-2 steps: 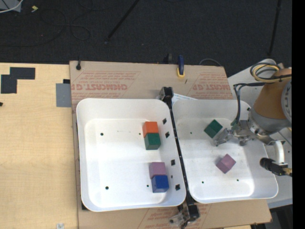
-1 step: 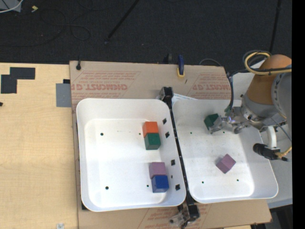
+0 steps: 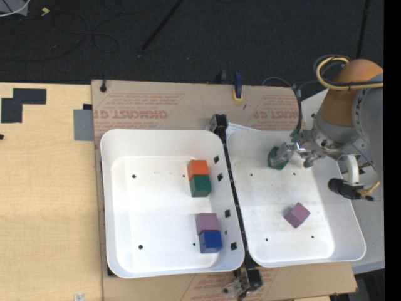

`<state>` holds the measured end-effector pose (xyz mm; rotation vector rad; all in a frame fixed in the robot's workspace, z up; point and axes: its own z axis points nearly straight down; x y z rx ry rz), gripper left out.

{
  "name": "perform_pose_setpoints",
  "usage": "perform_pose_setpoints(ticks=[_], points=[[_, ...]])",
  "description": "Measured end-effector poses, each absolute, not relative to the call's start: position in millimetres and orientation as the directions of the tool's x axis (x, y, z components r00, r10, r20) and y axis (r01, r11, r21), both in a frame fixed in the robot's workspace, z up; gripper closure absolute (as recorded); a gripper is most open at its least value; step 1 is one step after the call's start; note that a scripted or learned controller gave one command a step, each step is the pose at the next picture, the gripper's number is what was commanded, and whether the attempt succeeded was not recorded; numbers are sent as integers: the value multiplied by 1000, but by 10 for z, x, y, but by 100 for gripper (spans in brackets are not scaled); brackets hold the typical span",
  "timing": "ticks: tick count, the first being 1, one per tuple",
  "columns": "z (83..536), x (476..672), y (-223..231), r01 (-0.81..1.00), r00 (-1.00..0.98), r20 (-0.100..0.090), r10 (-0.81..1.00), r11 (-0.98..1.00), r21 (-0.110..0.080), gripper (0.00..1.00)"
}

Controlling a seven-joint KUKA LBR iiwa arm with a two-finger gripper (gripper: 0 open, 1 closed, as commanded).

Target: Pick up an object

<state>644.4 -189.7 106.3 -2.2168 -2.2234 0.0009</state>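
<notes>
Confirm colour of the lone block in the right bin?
Purple block, lying apart from the gripper; clear in the camera view.

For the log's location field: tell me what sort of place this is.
Probably a robotics lab test bench. Two shallow white bins, left and right, sit on a board, small colored blocks such as the orange one lie inside, and a grey robot arm reaches over the right bin.

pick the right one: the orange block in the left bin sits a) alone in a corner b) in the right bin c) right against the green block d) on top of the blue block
c: in the left bin the orange block touches the green block just below it in the picture, while the blue block lies further down, next to a purple block.
</notes>
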Motion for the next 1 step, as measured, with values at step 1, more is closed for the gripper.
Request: perform_pose_setpoints(ticks=[1], points=[[865, 6433, -1473, 1000, -3, 2, 1000, 3, -4, 0]])
